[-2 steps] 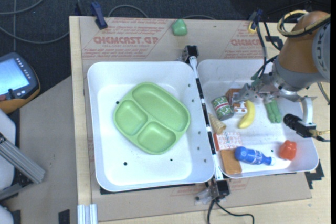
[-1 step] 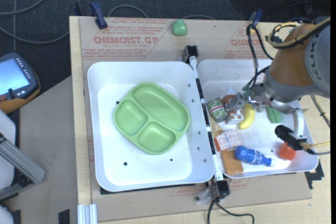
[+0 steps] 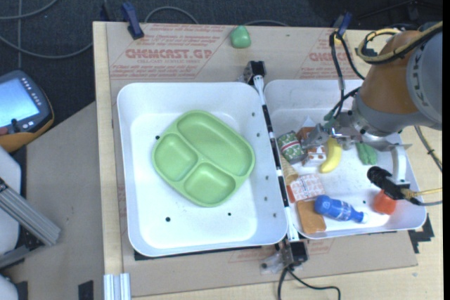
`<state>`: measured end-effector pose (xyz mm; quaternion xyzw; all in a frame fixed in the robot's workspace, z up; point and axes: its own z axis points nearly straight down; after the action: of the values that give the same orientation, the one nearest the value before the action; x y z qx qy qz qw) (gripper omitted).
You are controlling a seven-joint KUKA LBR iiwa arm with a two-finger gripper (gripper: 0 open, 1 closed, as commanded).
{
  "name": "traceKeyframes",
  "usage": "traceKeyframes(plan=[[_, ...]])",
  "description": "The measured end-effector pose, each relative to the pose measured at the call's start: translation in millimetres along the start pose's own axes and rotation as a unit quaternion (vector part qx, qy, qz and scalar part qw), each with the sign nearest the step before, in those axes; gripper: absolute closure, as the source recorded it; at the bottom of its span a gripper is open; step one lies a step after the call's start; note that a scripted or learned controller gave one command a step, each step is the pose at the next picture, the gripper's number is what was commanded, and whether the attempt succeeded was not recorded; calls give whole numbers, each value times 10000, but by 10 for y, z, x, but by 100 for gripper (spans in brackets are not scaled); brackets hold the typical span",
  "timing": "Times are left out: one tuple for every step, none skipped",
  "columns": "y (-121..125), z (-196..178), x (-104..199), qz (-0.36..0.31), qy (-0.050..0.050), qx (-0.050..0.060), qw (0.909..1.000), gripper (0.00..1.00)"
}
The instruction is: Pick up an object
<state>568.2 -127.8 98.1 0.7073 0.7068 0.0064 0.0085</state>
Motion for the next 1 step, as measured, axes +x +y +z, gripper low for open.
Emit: traceKeyframes(plan=[[36, -130, 10, -6, -5, -56, 10000, 100]])
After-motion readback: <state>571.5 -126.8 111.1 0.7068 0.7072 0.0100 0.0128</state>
